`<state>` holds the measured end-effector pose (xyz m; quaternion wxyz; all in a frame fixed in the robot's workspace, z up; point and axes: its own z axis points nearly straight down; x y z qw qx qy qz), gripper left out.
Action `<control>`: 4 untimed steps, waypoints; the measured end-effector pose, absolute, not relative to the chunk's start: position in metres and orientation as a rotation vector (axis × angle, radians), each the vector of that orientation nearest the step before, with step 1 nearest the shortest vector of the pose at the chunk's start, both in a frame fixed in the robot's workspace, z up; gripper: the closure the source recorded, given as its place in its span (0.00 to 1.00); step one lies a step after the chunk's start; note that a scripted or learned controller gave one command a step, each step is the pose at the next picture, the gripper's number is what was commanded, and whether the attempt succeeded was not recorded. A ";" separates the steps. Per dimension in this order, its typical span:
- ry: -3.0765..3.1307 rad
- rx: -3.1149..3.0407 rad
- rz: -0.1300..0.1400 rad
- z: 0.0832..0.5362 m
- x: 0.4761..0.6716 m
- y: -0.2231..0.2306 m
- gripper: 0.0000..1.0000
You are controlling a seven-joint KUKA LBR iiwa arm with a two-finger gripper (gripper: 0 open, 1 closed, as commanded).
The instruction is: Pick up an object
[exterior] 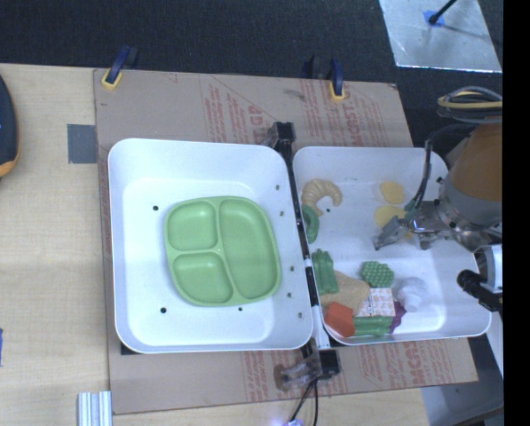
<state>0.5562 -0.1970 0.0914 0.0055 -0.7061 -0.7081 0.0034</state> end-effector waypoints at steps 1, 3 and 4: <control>-2.232 -2.213 0.000 0.097 0.603 -0.175 0.00; -2.231 -2.211 0.005 0.089 0.656 -0.211 0.00; -2.222 -2.221 -0.001 0.213 0.587 -0.189 0.00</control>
